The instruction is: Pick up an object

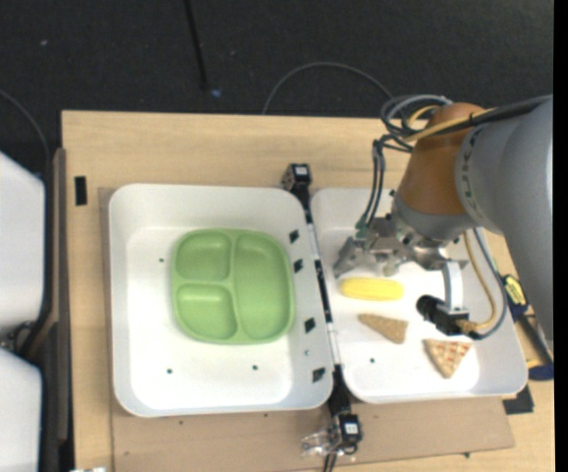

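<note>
Overhead, a grey KUKA arm (500, 165) with an orange band reaches from the right into the right-hand bin (500, 382), its gripper (368, 257) poised just above a yellow, corn-shaped toy (370, 289) lying on the bin floor. Whether the fingers are spread or closed cannot be told from this angle, and nothing is seen between them. The yellow piece looks the likeliest target: it lies directly beneath the tool, well apart from the bin wall. A sound grasp would likely mean descending straight, straddling the piece across its narrow width rather than along its length, and closing only once the tips reach the bin floor, since its rounded form could roll or squirt sideways. Counted in the right bin: one yellow piece, one tan wedge (383, 327) and one pizza slice (448, 355), three small items in all. The left-hand bin (137, 382) holds one green divided plate (233, 285) with three compartments. Two white bins sit side by side on the wooden bench (186, 146)
</note>
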### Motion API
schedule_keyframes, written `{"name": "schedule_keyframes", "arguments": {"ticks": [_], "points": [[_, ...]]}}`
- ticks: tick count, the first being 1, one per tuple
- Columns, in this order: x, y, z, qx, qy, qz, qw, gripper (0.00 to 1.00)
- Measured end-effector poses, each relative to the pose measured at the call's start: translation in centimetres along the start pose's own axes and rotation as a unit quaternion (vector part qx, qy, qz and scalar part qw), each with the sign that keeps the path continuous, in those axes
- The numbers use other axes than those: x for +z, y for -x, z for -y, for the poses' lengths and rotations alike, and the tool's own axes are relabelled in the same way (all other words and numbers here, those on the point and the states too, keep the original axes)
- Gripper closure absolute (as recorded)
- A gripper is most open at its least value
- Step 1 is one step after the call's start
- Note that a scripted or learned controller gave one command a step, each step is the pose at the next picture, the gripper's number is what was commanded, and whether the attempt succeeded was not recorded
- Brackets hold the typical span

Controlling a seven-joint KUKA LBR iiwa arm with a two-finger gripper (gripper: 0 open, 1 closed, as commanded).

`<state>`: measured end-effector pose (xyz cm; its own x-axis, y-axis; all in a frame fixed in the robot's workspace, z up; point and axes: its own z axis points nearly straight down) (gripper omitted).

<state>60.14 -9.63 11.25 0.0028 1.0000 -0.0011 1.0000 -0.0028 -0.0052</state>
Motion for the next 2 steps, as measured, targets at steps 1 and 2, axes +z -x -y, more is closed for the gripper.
{"name": "schedule_keyframes", "arguments": {"ticks": [1,2], "points": [[1.2,0.1,0.0,0.001,0.002,0.0,1.0,0.0],[0.0,0.2,-0.1,0.004,0.005,0.0,1.0,1.0]]}}
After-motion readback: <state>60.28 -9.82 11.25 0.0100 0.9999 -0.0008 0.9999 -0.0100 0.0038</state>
